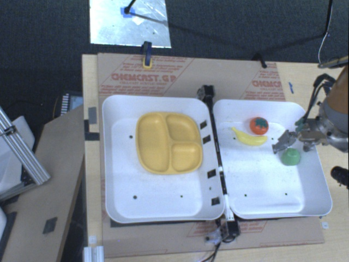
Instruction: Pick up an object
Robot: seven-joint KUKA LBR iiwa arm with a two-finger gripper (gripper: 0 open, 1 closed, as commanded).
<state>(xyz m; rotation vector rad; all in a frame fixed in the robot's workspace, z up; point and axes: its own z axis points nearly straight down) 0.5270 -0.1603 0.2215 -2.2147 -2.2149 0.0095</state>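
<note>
Three small things lie in the right bin (262,201): a red tomato (259,125) with a green top, a yellow banana (250,138) just below and left of it, and a green round fruit (292,157) near the right wall. My gripper (295,145) reaches in from the right and hangs just above the green fruit. It is open, its fingers spread to either side of the fruit's top, and nothing is held between them.
The left bin (125,195) holds a yellow divided plate (168,143). A black hinge strip (215,157) runs between the bins. Both bins rest on a cardboard sheet (163,72).
</note>
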